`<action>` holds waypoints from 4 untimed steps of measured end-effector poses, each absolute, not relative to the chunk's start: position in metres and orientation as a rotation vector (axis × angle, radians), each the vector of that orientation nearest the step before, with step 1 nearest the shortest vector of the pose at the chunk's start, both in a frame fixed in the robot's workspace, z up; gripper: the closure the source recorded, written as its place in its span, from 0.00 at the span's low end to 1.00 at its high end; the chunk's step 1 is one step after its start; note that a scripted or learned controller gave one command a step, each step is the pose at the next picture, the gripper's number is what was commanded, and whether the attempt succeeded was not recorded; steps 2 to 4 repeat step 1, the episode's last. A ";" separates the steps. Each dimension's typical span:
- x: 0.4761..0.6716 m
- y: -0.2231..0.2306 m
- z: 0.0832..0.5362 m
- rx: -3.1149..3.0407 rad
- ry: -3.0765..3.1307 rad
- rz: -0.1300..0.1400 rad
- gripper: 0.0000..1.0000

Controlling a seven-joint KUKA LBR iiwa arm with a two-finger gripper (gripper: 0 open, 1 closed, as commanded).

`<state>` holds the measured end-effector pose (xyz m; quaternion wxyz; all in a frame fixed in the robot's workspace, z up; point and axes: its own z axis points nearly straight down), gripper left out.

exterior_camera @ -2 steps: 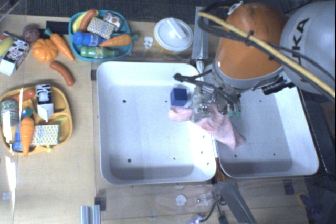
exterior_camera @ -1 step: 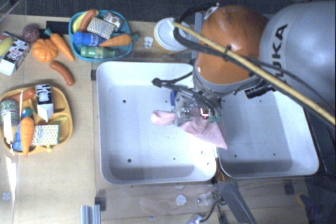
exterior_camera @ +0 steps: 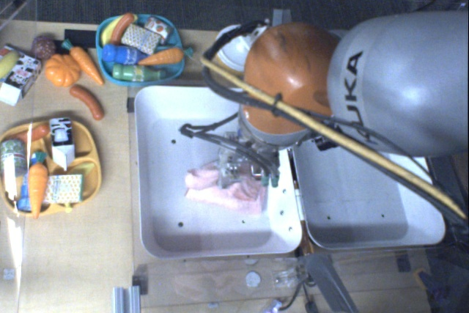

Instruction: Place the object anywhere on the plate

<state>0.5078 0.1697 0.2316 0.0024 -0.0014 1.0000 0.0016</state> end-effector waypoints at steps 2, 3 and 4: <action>0.508 0.169 0.232 -0.003 3.136 0.005 0.00; 0.508 0.169 0.232 -0.003 3.136 0.005 0.00; 0.508 0.169 0.232 -0.003 3.136 0.005 0.00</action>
